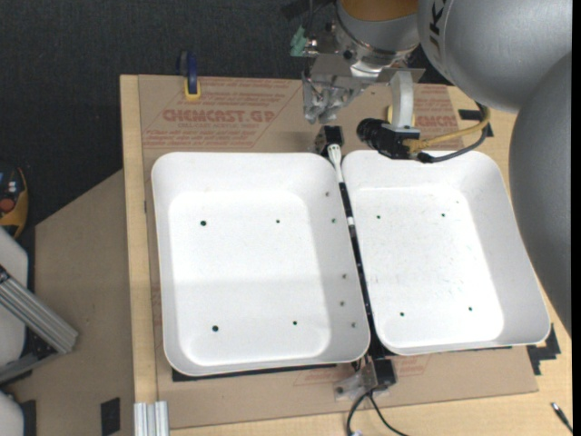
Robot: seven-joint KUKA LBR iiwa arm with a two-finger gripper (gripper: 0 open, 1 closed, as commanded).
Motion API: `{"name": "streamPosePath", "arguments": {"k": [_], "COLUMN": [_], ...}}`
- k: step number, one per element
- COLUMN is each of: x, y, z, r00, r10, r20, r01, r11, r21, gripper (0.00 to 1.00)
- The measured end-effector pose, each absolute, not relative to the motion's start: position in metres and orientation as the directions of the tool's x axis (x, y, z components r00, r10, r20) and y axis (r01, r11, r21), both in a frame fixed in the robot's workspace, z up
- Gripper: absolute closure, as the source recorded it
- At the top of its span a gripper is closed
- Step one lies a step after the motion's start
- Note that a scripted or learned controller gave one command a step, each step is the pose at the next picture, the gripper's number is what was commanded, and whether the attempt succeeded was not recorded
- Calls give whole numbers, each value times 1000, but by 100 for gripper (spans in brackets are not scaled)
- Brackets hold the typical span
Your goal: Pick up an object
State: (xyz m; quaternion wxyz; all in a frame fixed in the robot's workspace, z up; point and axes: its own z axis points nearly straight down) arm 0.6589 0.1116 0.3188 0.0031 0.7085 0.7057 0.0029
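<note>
Pincer (324, 105) hangs over the bench (236, 107) just beyond the far rims of the two bins, near the gap between them; finger state cannot be told. Nothing seen between its tips. Left bin (163, 243) and right bin (508, 243) sit side by side, touching. No object to pick can be made out.

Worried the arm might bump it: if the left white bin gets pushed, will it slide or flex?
The left bin looks thin and shallow, so probably light and slightly flexible. The black strip along its seam with the right bin likely stops it sliding.
</note>
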Motion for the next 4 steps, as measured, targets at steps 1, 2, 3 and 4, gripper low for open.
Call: {"name": "streamPosePath", "arguments": {"k": [1,2,3,4], "x": [656,668,667,665], "y": [161,105,52,131], "z": [246,305,351,270], "r00": [-4,5,6,-7], "r10": [1000,1000,1000,1000], "r20": [0,-1,-2,1], "r01": [1000,1000,1000,1000], "r11": [4,-5,-6,7], "r21": [-9,9,9,-9], "gripper": [100,100,100,100]}}
